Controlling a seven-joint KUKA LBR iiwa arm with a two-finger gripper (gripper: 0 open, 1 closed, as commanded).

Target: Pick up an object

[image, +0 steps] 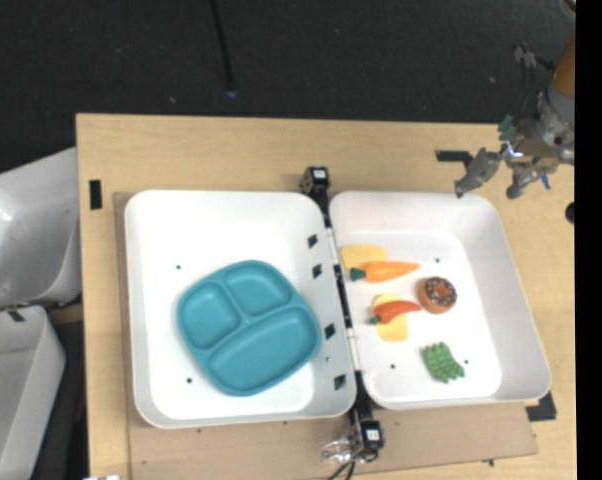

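Bench [231,153]: pale wood-toned board, flat and matt; one.
Bins: two, shallow, white, smooth plastic with rounded corners, set side by side and touching along a middle seam.
Left bin [151,268]: holds one item.
Plate [247,325]: one, teal, glossy plastic, rounded-square outline, three moulded compartments; lying flat and turned at a slant in the left bin.
Right bin [481,258]: holds five small toy foods, grouped left of centre.
Carrot [386,269]: one, orange, tapered, green stub at its left end; lying across a yellow piece.
Yellow pieces [392,330]: two, flat, one under the carrot, one under the pepper.
Pepper [396,309]: one, red, curved, glossy, just below the carrot.
Doughnut [438,295]: one, round, brown with speckled top, just right of the pepper.
Green item [442,362]: one, knobbly, leafy texture, lower right of the group, apart from the rest.
Gripper [493,180]: grey metal, two fingers spread wide with nothing between them; poised over the bench beyond the right bin's far right corner, well apart from the toy foods.
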